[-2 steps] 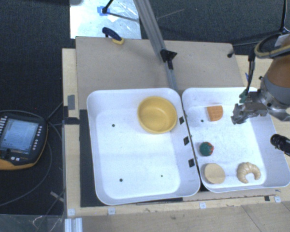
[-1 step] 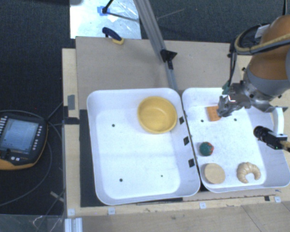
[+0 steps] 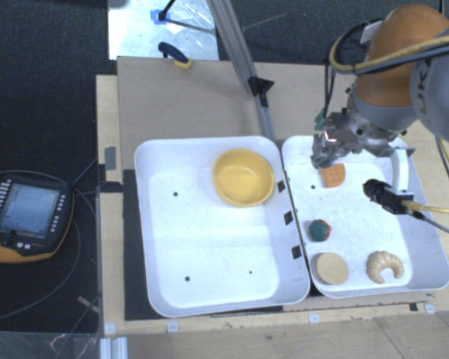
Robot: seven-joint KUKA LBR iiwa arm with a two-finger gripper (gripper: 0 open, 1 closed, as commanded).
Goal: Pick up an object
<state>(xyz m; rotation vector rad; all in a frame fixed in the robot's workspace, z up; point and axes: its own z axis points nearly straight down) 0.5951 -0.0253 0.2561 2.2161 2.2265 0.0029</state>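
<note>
My gripper (image 3: 323,158) hangs low over the far end of the right bin (image 3: 426,264), at the upper left edge of a small orange block (image 3: 333,175). The block lies on the bin floor, touching or just under the fingertips. Nearer the front of the same bin lie a small green and red ball (image 3: 319,229), a round tan biscuit (image 3: 331,268) and a croissant (image 3: 385,265). A yellow bowl (image 3: 243,176) sits at the far right of the left bin (image 3: 172,275).
A black cable plug (image 3: 383,194) with a yellow lead hangs over the right bin's middle. A grey tripod leg (image 3: 243,58) slants down to the bins' far edge. A teach pendant (image 3: 24,215) lies on the floor at the left.
</note>
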